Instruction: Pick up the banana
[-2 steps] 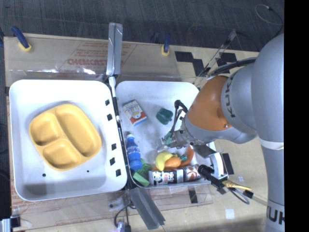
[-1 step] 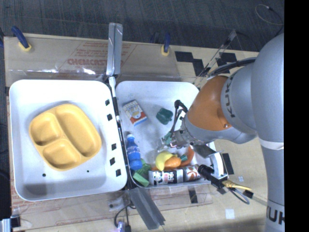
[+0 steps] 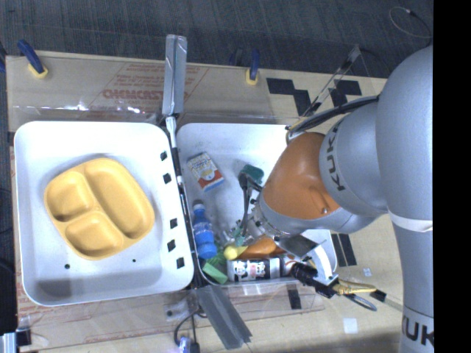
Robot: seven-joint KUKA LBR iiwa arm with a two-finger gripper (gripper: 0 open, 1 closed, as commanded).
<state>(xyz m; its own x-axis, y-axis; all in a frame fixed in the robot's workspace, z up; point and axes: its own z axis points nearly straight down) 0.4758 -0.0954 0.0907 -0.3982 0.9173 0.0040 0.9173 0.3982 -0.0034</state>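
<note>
Look at the right bin (image 3: 221, 134): the arm (image 3: 353, 168) reaches in from the right and bends down over the bin's lower half, its orange band (image 3: 294, 186) sitting right above the clutter. The gripper (image 3: 254, 230) hangs beneath that band, low among the objects. You cannot tell whether its fingers are spread or pressed together, because the wrist covers them from above.

The banana (image 3: 232, 252) shows as a small yellow end near the bin's front edge, just left of an orange object (image 3: 259, 246) tucked under the wrist. Most of it is hidden, so you cannot tell if anything is touching it. Just below it lies a dark bottle with a white label (image 3: 254, 269), on its side along the front wall. A green block (image 3: 215, 271) sits at the front left corner, and a blue bottle (image 3: 202, 234) lies along the left wall just above it. Farther back you see a small carton with a red and white face (image 3: 204, 170) and a dark green piece (image 3: 252, 173) near the wrist.

In the left bin (image 3: 29, 197) a yellow divided tray (image 3: 99, 206) lies flat, well apart from the arm. The worktop (image 3: 88, 79) behind both bins is brown, with blue clamps (image 3: 32, 57) at its back edge.
</note>
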